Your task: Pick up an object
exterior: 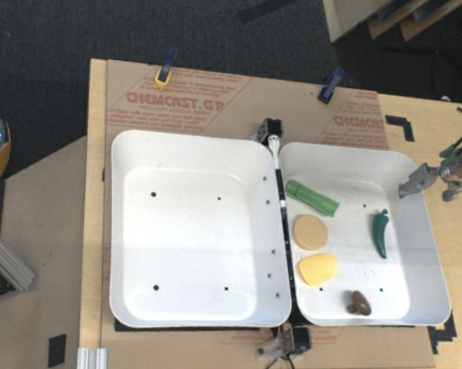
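Five small objects lay in the right bin [427, 237], all of them loose on its white floor: a light green ridged stick [312, 199] lay slantwise near the bin's left wall, a round tan disc [310, 232] sat just below it, and a yellow lumpy piece [318, 269] rested just below the disc, nearly touching it. A dark green pepper-like piece [380, 232] lay well apart from those three toward the right side, pointing roughly up and down the bin, and a small brown lump [357, 303] sat near the front edge. None of them was between any fingers. The gripper [449, 176] hung at the far right corner of that bin, over its rim and apart from every object; a grey part of it reached out toward the bin's corner, but it was too small and blurred to tell whether the hand was spread or closed, and it appeared to grasp nothing. The left bin [136, 163] stood side by side with the right one, their inner walls touching along a dark seam. Both bins rested on a cardboard sheet [222, 99] printed with red lettering, held at its far edge by a yellow clamp [163, 75] and a blue clamp [331, 85]
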